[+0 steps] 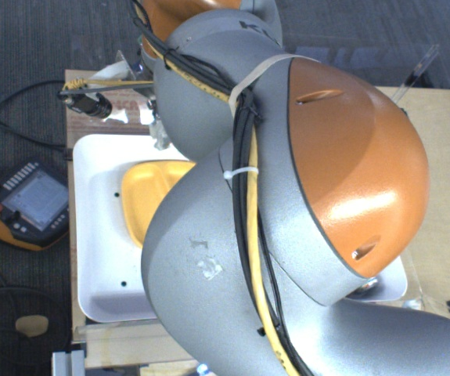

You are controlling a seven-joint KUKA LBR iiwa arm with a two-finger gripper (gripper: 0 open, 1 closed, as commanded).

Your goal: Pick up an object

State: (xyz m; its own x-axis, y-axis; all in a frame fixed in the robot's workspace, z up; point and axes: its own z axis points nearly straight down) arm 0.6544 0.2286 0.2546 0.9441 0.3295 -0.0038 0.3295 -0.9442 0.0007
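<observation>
One fixed camera is mounted above the bench (436, 131), looking down at a slant. The arm (287, 210) enters from the right and passes very close beneath the lens, so its grey and orange housings cover most of the frame. Left of the arm, part of a white bin (99, 233) is visible. Beyond the bin's left wall lies dark carpeted floor (21, 37), with a handheld control pendant (25, 206) resting on it.
</observation>
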